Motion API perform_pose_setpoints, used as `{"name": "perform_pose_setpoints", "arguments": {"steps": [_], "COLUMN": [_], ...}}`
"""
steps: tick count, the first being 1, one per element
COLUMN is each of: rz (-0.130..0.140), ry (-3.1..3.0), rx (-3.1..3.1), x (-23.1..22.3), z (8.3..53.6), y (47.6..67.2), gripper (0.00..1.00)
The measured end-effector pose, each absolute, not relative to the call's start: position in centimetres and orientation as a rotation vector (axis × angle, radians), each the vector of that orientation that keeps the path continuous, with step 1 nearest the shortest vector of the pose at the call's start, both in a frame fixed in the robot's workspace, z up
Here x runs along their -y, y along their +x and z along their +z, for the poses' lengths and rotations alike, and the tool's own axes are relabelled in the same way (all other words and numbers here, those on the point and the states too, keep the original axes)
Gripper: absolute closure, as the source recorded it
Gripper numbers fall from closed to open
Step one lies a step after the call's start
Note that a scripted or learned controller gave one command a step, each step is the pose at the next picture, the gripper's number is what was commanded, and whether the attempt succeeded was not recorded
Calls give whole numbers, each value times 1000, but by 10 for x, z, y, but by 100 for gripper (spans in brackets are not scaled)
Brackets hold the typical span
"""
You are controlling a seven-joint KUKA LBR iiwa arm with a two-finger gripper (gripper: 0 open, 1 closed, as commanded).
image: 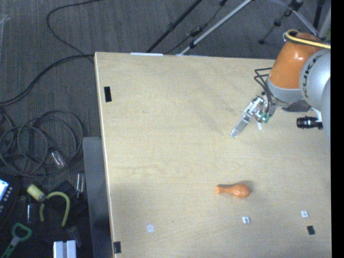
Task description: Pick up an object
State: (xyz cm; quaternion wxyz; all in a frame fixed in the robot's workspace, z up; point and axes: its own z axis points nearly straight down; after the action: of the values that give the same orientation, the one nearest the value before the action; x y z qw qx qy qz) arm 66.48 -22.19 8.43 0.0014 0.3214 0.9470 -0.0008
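Orange pear-shaped object (234, 190) lies untouched on the pale wooden surface (161, 144). Well beyond it, toward the surface's far right, hangs the gripper (237, 131), carrying nothing. Reaching, closing and lifting all remain, I judge.

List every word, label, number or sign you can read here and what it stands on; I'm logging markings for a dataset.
No text reads clearly.
Grey letters on the grey arm link beside the orange band: too blurred to read.
Small white square tags on the pale wooden bench top: too small to read.
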Motion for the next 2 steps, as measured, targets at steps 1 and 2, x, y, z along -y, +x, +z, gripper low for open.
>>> {"name": "perform_pose_setpoints", "arguments": {"steps": [1,2], "rz": [-4,-2], "ry": [860,1440], "rx": [-3019,-2788], "x": [208,224], "z": [84,215], "y": [661,643], "gripper": [0,0]}}
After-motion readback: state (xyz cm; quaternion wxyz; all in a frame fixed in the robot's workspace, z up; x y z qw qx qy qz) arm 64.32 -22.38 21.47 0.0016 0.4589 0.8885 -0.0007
